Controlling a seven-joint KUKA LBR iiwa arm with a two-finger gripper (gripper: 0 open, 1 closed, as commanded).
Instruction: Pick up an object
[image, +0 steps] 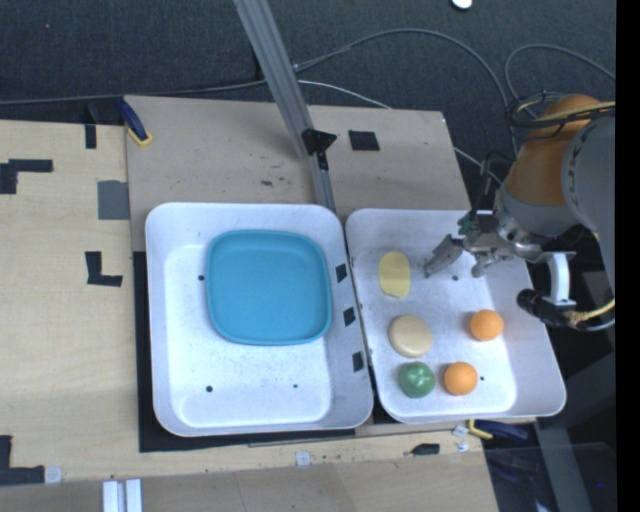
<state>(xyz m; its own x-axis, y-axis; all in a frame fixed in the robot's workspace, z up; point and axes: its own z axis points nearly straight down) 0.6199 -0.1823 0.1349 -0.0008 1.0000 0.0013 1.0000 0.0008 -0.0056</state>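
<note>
The right bin (520, 400) holds a yellow oval piece (395, 274), a cream round piece (410, 335), a green ball (417, 379) and two orange balls (486, 325) (460, 378). My gripper (460, 262) hangs over the bin's upper part, just right of the yellow piece and above the near orange ball. Its two grey fingers (439, 257) are spread apart, open, with nothing between them. The arm with its orange band (545, 165) comes in from the right.
The left bin (170, 300) carries a blue square plate (268, 286). A grey metal post (290, 90) slants down to the bins' back edge. Cables run over the dark floor behind the bench.
</note>
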